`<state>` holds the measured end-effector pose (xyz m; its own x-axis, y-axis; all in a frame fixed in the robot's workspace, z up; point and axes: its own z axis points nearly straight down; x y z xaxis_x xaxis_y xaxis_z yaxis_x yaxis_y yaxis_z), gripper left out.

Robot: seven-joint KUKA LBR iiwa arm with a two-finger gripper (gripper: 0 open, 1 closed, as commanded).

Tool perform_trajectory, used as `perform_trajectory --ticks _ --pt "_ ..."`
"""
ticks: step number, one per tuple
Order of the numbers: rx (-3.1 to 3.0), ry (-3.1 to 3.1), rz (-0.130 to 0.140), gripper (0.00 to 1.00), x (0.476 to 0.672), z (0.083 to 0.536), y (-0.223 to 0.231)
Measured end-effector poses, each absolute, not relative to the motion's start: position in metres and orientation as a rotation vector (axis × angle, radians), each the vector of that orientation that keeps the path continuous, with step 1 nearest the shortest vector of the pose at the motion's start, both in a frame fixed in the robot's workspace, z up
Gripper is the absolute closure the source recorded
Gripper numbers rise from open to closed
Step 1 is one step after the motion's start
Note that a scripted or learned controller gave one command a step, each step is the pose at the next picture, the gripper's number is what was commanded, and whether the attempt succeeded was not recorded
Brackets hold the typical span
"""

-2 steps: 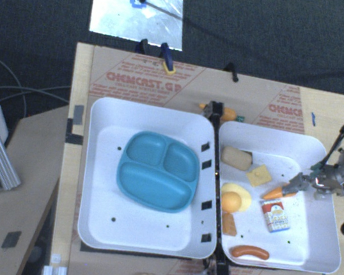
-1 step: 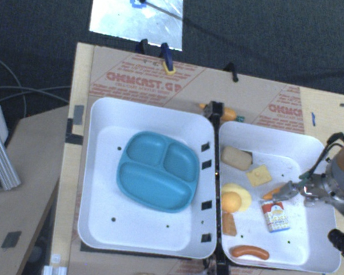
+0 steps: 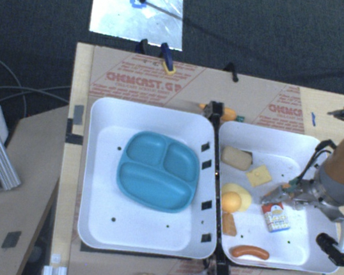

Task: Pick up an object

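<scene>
- The grey two-finger gripper [image 3: 277, 194] hung just above a small red-and-white carton [image 3: 275, 217], presumably lining up a grab.
- Whether it was clenched or released, I could not tell.

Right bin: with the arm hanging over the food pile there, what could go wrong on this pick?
1. The gripper sits right by the small red and white packet and the yellow cheese slice; it may nudge one aside rather than grasp it.
2. The orange touches the pale yellow piece and the brown stick, so a pick there could drag its neighbours.
3. The sausage lies close to the right bin front wall, leaving little room.
</scene>
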<state>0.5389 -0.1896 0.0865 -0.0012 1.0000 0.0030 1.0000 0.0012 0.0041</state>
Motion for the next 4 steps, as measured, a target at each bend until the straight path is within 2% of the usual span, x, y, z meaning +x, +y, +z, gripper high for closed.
perform_trajectory --ticks 1,2,3,4 --pt "2.213 2.218 0.015 1.00 0.542 0.101 -0.190" --pt "2.214 2.221 0.004 1.00 0.544 0.146 -0.197" --pt "2.210 2.221 0.007 1.00 0.548 0.211 -0.196" --pt "2.214 2.224 0.003 1.00 0.549 0.226 -0.196"
